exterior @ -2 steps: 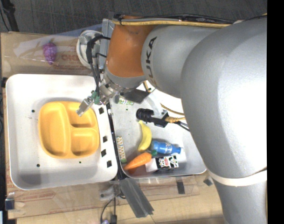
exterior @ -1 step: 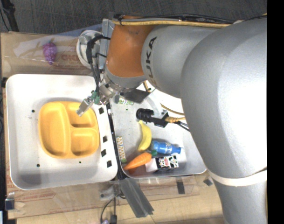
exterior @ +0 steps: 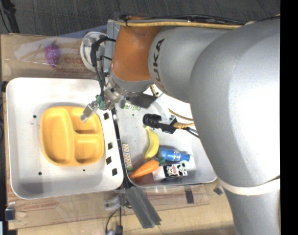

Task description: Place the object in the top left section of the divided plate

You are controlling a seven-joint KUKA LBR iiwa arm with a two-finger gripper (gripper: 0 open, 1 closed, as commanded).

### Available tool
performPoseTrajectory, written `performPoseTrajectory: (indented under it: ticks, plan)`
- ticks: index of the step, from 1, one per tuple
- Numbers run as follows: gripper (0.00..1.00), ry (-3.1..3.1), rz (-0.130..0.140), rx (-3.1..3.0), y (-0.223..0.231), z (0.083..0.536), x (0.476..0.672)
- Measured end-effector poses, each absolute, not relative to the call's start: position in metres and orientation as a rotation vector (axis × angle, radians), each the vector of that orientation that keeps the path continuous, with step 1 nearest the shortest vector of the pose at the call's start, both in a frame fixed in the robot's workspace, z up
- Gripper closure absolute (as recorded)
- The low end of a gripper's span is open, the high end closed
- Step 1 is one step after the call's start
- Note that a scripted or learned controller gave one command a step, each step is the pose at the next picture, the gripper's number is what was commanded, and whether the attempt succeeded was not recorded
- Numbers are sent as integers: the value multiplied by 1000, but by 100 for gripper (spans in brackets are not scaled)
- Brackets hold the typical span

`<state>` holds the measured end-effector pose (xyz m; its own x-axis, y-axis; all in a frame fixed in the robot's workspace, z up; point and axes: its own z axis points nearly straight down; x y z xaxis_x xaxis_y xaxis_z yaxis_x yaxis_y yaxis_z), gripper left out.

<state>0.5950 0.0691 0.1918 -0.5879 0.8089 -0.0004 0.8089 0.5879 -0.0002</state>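
Note:
A yellow divided plate lies in the left white bin. It has one large section on its left side and two smaller ones on its right. My gripper hangs over the upper right small section, near the plate's top rim, and points down and to the left. A small greenish patch shows at the gripper's base; I cannot tell whether it is a held object. The grey arm with its orange band covers the upper part of the right bin.
The right bin holds a banana, a blue bottle, a carrot, a black-and-white carton and a narrow printed strip. A purple item lies on the bench beyond the left bin.

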Motion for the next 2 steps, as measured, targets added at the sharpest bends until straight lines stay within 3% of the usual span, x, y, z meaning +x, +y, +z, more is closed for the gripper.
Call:
performPoseTrajectory:
  ticks: [2]
  plan:
    - [0,2799,-1,1426,69,192,595]
